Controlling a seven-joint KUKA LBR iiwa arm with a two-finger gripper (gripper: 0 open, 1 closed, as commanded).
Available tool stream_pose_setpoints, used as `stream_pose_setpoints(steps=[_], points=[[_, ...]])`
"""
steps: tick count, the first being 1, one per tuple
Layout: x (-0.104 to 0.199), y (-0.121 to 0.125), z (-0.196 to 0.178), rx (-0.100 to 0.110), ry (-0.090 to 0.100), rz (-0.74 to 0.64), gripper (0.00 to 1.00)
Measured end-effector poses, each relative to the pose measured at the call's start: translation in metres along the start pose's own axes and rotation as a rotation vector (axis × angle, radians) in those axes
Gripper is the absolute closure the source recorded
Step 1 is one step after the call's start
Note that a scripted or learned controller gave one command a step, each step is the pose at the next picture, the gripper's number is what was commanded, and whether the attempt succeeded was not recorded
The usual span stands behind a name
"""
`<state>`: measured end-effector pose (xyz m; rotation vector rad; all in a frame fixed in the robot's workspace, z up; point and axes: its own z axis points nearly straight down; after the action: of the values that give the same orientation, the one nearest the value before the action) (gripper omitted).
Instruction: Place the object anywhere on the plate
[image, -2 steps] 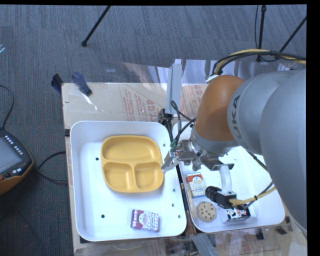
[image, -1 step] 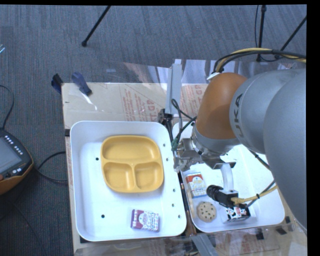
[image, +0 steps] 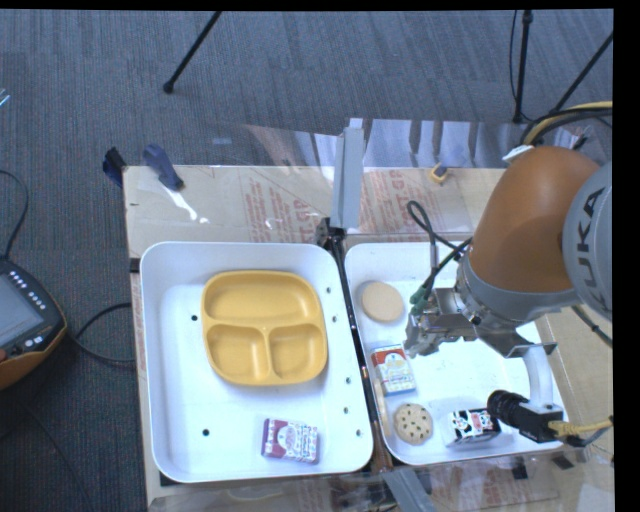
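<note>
Yellow plate (image: 265, 326) sits in my left bin (image: 160, 300); gripper (image: 425, 335) hovers above the red carton (image: 394, 370) at right, finger state unreadable.

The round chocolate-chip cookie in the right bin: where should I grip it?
Grip the round chocolate-chip cookie across its rim from straight above. It seems to lie flat, with bare floor of the right white bin on its upper side.

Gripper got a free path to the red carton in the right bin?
Probably yes. The gripper hangs just above the red carton, nothing lies on the carton, and the cookie sits apart from it.
</note>
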<state>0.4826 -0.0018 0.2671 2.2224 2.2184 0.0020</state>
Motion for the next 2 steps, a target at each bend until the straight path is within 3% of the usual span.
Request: stream_pose_setpoints(steps=[1, 2], points=[[-0.008, -0.009, 0.053, 0.013, 0.0, -0.002, 1.0], [-0.01, 0.04, 0.083, 0.011, 0.0, -0.004, 1.0]])
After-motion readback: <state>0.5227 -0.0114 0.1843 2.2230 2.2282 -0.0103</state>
